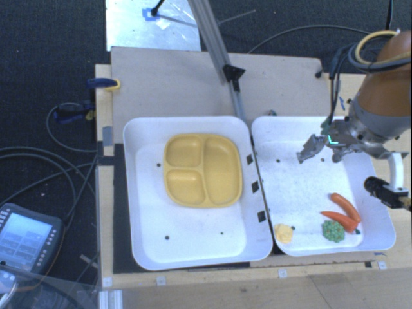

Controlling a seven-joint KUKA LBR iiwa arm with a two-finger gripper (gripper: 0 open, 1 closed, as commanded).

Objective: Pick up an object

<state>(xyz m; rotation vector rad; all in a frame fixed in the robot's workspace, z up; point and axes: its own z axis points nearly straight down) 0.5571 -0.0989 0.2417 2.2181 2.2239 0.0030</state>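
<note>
From the overhead camera view, here we are above the bench, two shallow white bins side by side. The left bin (148, 250) carries a yellow divided plate (203, 170), three compartments, sitting a little toward its 12 o'clock half. The action is in the right bin (286, 172). Down along its 6 o'clock edge lies a small cluster of toy food: two orange carrot-like sticks (344, 212), slim and glossy, lying crossed or touching at their 3 o'clock ends; just below them a small green broccoli piece (333, 231), knobbly and dark, tucked against the lower stick; and off at the bin's 7 o'clock corner a pale yellow lump (284, 233), rounded, with a dark speck beside it. Now the arm (386, 89) reaches in from 3 o'clock, grey with that orange band, and the gripper (311, 149) hangs over the upper middle of the right bin, pointing toward 9 o'clock. Nothing sits between its fingers; how wide they stand I cannot tell from this angle. The carrots and the broccoli lie at about 5 o'clock from the gripper, well apart from it, and the yellow lump lies at roughly 7 o'clock from it, also well apart, near the bin wall.
</note>
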